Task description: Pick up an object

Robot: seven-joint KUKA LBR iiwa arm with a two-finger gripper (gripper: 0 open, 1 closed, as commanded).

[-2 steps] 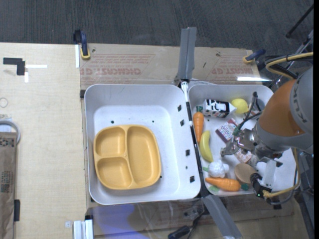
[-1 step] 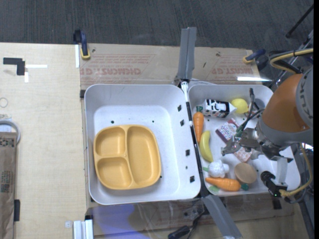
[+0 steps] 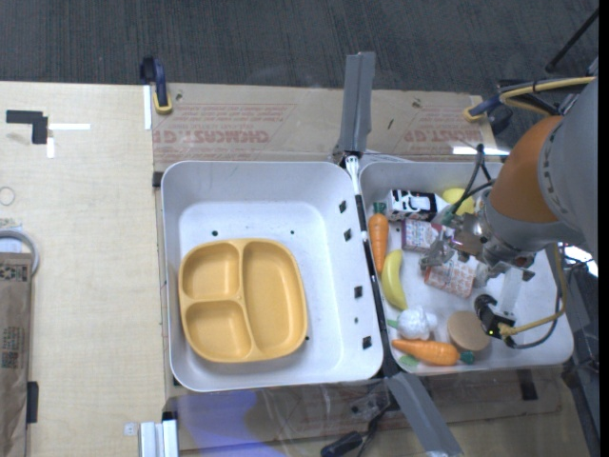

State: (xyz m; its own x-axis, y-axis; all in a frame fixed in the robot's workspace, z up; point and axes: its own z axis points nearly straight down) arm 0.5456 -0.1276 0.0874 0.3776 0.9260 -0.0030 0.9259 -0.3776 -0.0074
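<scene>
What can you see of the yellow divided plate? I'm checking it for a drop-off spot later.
The yellow divided plate lies flat in the left white bin, toward its front-left part. It looks like matte plastic, a rounded rectangle turned slightly off square with the bin. Raised ridges split it into three compartments: one large on the right, two smaller stacked on the left. All three look bare. It rests on the bin floor, and nothing else touches it.

cam: one, fixed overhead | slanted down | both bins [image 3: 171, 255]
</scene>
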